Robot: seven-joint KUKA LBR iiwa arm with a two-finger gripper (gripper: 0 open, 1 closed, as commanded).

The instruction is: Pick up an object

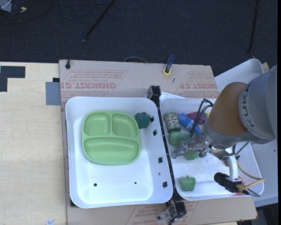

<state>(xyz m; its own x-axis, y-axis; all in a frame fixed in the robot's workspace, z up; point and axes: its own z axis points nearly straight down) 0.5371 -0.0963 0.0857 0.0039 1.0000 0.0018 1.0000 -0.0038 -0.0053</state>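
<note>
Fingers: state cannot tell | low in right bin | beside green object

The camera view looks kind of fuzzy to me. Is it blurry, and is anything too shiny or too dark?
In the camera view, everything is a bit soft and grainy; the small things by the end effector blur together. The white bins glow bright but keep their edges, the green plate is evenly lit with soft shadows, and the floor at the top is nearly black.
</note>
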